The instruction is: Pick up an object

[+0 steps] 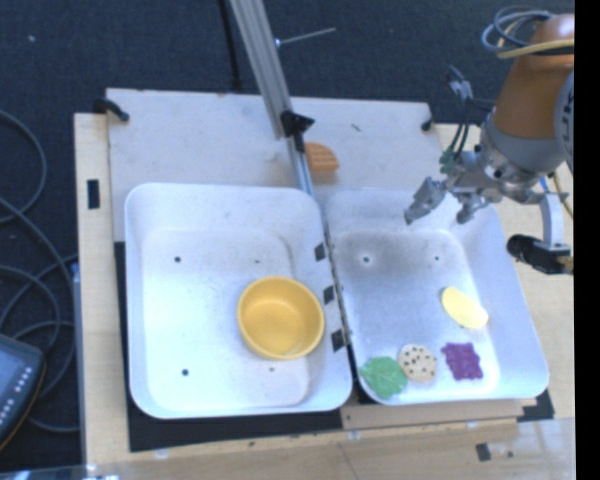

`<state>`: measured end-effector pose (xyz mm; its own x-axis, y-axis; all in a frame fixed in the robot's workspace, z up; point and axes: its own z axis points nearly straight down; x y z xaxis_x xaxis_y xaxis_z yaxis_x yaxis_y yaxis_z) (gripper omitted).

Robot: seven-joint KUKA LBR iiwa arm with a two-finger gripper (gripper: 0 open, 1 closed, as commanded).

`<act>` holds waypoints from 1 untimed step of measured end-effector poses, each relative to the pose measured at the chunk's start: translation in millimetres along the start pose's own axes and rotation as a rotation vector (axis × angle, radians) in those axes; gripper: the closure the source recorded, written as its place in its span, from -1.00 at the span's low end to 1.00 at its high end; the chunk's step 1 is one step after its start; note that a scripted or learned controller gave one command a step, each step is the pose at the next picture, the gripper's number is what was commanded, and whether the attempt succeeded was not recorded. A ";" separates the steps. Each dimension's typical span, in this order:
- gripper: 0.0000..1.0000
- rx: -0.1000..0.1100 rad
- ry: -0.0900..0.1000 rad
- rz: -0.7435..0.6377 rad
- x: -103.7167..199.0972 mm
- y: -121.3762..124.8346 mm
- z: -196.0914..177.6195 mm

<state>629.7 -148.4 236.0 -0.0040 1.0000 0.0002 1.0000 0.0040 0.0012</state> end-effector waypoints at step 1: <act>-1.00 0.000 0.000 0.000 -0.1 0.0 0.0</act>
<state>629.7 -148.4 236.0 -0.0043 1.0000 -0.0002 1.0000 0.0043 0.0011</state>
